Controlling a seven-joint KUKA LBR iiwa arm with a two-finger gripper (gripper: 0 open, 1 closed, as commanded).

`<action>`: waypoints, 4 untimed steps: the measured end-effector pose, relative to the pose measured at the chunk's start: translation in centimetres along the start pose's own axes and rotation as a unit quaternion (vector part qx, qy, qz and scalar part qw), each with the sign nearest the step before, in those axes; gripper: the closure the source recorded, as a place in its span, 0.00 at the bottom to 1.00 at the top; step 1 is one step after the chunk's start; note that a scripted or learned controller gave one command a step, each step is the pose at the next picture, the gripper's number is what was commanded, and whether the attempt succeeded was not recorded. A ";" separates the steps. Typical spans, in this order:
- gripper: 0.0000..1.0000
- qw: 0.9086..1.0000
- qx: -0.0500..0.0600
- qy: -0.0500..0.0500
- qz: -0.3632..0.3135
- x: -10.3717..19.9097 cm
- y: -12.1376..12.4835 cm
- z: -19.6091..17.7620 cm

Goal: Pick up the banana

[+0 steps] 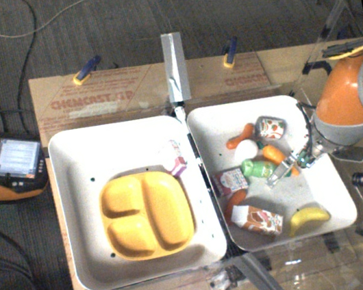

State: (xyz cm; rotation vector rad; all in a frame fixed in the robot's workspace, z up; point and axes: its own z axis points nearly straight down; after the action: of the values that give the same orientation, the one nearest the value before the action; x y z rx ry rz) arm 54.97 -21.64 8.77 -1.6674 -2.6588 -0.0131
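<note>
Curved yellow banana (308, 217) tight in near-right corner of shallow white right bin (327, 181), open floor above. Pincer (295, 164) hovers mid-bin nr clutter; open/closed can't tell.

The grey arm (351, 104) reaches in from the right, its gripper (289, 169) lowered, pointing left.

Glossy yellow plastic tray (148, 214), matt bins (73, 160)

Banana (308, 218) — yellow, curved, lying flat near front-right corner of right bin (340, 213), just beside carton (258, 220).
</note>
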 end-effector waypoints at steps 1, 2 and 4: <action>0.00 1.000 0.006 -0.002 -0.007 2.4 -5.2 -3.6; 0.00 1.000 0.005 0.000 -0.013 2.4 -6.1 -0.8; 0.00 1.000 0.004 -0.002 -0.006 3.3 -5.6 -7.9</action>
State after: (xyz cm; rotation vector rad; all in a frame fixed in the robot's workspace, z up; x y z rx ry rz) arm 48.48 -21.19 16.62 -1.6515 -2.6667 0.0008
